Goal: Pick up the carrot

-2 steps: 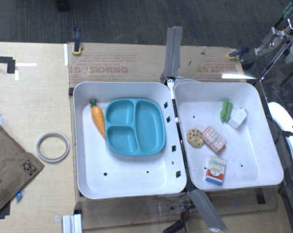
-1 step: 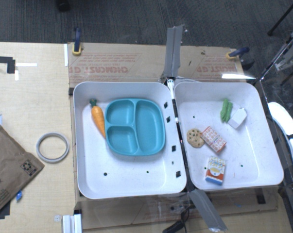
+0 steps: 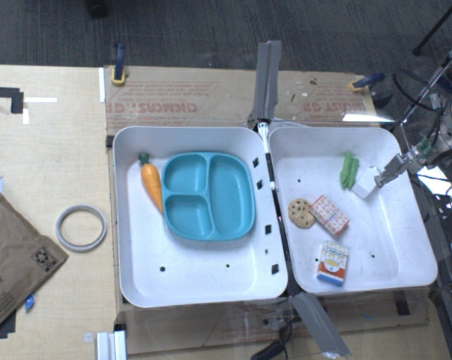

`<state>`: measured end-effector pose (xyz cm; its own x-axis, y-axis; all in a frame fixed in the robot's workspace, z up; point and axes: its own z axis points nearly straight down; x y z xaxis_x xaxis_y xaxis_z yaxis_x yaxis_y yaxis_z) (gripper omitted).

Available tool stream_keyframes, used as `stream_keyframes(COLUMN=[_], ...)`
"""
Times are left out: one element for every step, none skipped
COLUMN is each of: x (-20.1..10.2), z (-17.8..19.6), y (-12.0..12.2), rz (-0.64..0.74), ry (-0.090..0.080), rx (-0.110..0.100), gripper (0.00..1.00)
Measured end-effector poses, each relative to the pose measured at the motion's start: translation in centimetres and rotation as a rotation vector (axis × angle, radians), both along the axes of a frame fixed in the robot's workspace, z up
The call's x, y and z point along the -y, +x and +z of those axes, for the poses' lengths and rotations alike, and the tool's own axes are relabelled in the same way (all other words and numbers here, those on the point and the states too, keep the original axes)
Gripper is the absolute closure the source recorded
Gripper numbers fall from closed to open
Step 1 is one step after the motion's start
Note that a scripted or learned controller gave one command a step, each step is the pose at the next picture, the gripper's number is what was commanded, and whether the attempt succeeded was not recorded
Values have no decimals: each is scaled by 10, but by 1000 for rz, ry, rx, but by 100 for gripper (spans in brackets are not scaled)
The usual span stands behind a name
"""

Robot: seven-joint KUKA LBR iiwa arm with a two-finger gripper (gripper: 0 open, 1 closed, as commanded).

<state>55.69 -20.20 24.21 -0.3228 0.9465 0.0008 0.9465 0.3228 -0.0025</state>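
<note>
The carrot (image 3: 151, 185) is orange with a small green top. It lies flat in the left bin (image 3: 136, 276), close to that bin's left wall, with its green end pointing to the back. Its right side lies right beside the left edge of a teal three-part plate (image 3: 210, 196), and I cannot tell whether they touch. Nothing covers the carrot.
The right bin (image 3: 405, 265) holds a green pod (image 3: 348, 170), a cookie (image 3: 301, 213), a small patterned box (image 3: 329, 214) and a juice carton (image 3: 332, 263). A slim grey bar with a white block (image 3: 365, 185) at its tip reaches in over the right wall. A tape ring (image 3: 81, 226) lies on the bench.
</note>
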Motion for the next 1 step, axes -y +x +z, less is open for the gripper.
stream_keyframes(x=[-90], z=[-69], y=[-4], rz=[-252], ry=[-1], rx=[-2], gripper=[0])
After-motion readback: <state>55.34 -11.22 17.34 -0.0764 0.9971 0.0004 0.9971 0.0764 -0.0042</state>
